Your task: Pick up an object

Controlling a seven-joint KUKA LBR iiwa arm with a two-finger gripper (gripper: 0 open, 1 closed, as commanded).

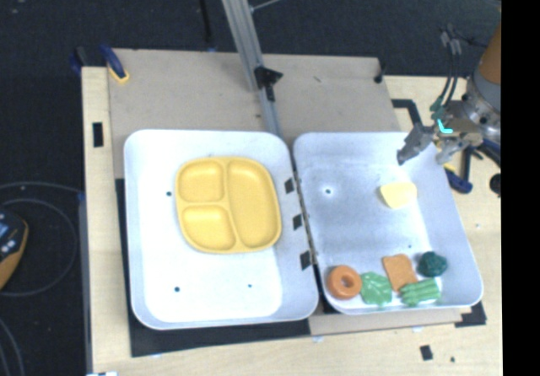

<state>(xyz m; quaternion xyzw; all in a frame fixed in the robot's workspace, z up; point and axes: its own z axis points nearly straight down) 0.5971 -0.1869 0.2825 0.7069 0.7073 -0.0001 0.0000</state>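
Objects: six small items lie in the right bin (337, 165), the landmark for all places below.
Yellow block (397, 194): pale, lying alone in the bin's upper right part, well apart from the rest.
Orange ring (343, 282): at the bin's lower edge, leftmost of the group.
Light green piece (375, 289): just beside the ring, on its right.
Orange block (398, 269): just above the green pieces, near the lower edge.
Green bar (419, 290): at the lower right corner, beside the light green piece.
Dark green lump (433, 264): near the right wall, above the bar.
Gripper (430, 147): over the bin's upper right corner, above the yellow block and apart from it; fingers spread, nothing between them.
Left bin (152, 290): touching the right bin's left wall.
Yellow tray (228, 203): three compartments, resting in the left bin.
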